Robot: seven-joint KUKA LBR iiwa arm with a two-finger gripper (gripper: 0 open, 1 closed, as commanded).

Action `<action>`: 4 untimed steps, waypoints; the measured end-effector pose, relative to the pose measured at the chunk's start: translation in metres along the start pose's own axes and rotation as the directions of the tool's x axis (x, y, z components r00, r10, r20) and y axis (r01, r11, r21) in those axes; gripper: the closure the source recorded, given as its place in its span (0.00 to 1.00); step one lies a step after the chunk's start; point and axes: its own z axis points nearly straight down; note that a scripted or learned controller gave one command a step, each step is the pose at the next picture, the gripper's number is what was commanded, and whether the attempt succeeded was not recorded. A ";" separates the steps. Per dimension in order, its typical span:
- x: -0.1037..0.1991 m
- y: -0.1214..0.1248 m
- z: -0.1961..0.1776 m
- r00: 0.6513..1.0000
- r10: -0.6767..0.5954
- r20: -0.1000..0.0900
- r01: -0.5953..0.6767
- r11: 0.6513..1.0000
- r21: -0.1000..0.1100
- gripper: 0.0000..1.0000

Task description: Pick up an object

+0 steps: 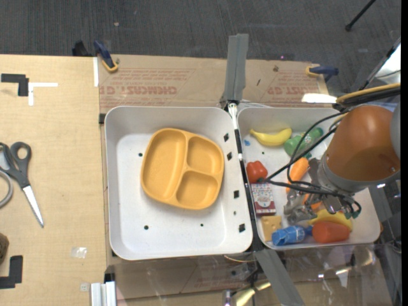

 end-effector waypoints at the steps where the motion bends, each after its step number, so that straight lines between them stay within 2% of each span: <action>1: -0.007 -0.001 -0.005 1.000 -0.001 0.022 0.001 1.000 0.008 0.00; 2: -0.006 0.000 -0.012 1.000 -0.003 0.015 0.003 1.000 0.005 1.00; 3: -0.051 0.023 -0.218 1.000 0.007 0.002 -0.007 1.000 0.001 1.00; 4: 0.002 0.002 -0.087 1.000 0.006 -0.001 -0.006 1.000 0.000 1.00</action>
